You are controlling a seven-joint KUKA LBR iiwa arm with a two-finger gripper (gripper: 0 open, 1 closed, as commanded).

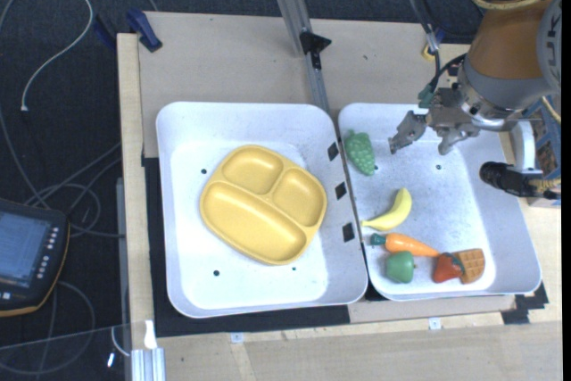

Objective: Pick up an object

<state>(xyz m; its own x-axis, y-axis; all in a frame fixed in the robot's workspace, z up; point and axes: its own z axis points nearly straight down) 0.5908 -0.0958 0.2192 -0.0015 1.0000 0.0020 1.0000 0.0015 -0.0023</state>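
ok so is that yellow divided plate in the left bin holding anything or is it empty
Empty. The yellow plate sits in the left bin with all three compartments bare; the toy foods lie in the right bin.

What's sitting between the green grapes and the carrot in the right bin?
The banana lies between the grapes and the carrot, seen in the camera view.

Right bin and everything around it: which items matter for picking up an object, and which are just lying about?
For the job:
end effector
green grapes
banana
carrot
green pepper
red-and-orange toy
right bin

Lying about:
yellow divided plate
left bin
handheld pendant
blue clamp
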